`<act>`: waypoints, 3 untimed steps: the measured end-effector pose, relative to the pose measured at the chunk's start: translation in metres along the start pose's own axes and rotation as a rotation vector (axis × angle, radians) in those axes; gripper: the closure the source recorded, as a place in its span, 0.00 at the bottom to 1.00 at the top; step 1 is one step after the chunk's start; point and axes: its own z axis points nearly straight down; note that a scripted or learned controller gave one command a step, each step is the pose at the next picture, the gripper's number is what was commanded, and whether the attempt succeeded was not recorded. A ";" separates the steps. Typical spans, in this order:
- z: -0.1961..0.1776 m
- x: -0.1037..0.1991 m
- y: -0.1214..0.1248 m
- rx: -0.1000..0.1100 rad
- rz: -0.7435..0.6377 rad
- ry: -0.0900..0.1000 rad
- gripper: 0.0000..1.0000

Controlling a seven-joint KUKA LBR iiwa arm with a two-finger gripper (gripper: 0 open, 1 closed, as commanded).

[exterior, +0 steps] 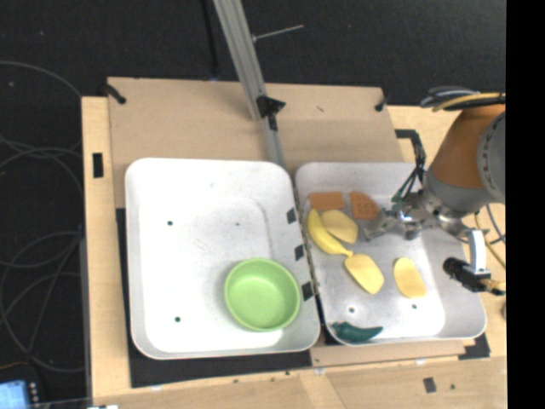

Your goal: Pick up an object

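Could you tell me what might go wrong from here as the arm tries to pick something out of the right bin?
The claw sits beside a tight cluster: the banana, a yellow piece and an orange cracker lie close together, so a grasp could nudge or catch a neighbour. The yellow pieces look flat and may slip. The dark green item lies against the right bin's front wall, hard to close around.
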 end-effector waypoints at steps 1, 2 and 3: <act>-0.011 0.000 0.001 -0.005 0.001 0.002 1.00; -0.067 -0.010 0.003 -0.008 -0.003 0.003 1.00; -0.114 -0.011 0.003 -0.003 -0.005 0.004 1.00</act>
